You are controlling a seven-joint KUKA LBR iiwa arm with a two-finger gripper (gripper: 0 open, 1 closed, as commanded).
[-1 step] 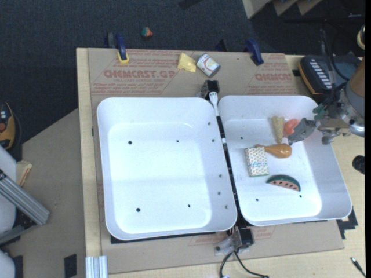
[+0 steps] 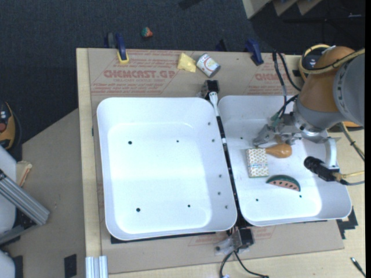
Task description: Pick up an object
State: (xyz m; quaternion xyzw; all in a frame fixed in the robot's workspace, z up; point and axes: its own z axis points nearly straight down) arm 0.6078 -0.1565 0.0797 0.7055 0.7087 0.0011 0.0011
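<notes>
White plastic makes up both shallow bins on the brown board-topped bench (image 2: 151, 68); the left bin (image 2: 116, 155) is the larger in view and the right bin (image 2: 249, 112) holds three small things. In the right bin lies a tan, rounded bread-like piece (image 2: 280, 150), a pale speckled rectangular block (image 2: 257, 162) just to its lower left, and a watermelon-slice toy with green rind and red flesh (image 2: 284, 182) below them, near the front. The grey arm with its orange band (image 2: 324, 88) reaches in from the right, and its two-finger gripper (image 2: 277, 133) sits low over the right bin — just above and touching or almost touching the tan piece. Whether the gripper is spread or closed cannot be told from this angle, and nothing is visibly gripped by it. On the bench behind the bins rest a yellow wedge-shaped piece (image 2: 186, 63) and a small white-and-grey carton (image 2: 208, 65), side by side.
</notes>
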